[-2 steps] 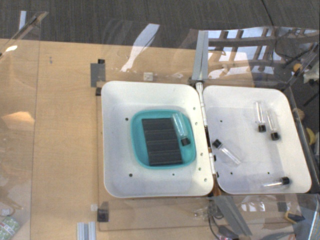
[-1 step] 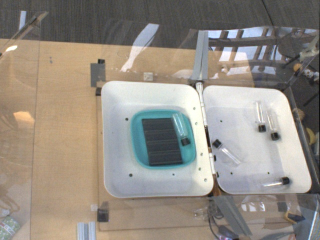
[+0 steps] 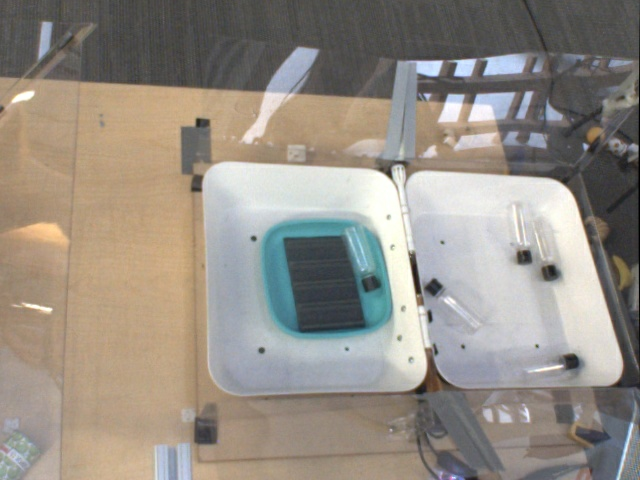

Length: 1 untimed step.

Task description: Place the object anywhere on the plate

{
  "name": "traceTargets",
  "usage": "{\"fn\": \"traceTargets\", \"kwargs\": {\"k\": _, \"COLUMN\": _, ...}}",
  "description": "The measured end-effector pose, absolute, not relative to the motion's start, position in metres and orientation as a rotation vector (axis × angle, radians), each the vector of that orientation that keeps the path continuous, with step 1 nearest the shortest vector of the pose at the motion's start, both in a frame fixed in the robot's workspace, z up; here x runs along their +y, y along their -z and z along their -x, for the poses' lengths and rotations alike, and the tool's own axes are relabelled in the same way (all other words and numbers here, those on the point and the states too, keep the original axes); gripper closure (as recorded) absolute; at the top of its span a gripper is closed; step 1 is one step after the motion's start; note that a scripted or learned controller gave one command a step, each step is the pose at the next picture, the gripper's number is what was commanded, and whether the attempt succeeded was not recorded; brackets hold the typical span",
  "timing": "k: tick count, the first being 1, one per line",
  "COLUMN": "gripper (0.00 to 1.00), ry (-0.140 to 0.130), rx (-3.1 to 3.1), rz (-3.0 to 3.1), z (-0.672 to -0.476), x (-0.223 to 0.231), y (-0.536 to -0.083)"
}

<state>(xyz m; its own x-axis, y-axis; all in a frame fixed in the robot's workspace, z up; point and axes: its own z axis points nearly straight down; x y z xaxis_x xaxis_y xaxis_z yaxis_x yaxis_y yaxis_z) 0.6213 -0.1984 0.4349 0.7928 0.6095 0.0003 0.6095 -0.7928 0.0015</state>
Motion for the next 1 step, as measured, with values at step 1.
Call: {"fn": "traceTargets", "kwargs": {"k": 1, "gripper": 0.0, "ry": 0.0, "rx": 0.864, "rz": -3.02, "z": -0.6588, "x": -0.2022, "y": -0.4343}}
